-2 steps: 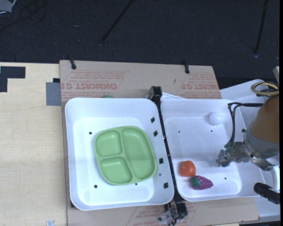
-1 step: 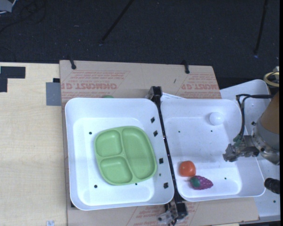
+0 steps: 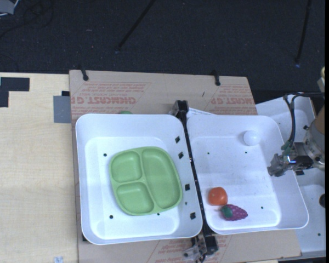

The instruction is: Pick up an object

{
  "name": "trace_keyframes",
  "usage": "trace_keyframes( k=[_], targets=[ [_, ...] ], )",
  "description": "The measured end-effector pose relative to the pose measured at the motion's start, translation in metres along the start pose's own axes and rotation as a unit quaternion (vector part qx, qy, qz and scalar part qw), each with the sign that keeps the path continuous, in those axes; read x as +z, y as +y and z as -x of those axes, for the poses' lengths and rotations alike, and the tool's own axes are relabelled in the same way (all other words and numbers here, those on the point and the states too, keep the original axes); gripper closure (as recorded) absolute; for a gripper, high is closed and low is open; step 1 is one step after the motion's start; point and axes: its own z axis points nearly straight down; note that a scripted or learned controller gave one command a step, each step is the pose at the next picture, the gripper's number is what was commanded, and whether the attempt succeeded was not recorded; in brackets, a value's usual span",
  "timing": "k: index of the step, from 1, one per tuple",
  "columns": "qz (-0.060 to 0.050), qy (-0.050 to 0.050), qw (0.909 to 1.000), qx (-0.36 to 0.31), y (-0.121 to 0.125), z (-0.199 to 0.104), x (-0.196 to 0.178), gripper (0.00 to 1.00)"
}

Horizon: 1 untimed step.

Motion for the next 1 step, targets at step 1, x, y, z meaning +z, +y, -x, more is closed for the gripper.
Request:
trace_keyframes(
  k=[1],
  targets=[
    [-0.001, 0.0, 1.0, 0.0, 0.0057, -0.0066, -0.0466, 1.0]
  ],
)
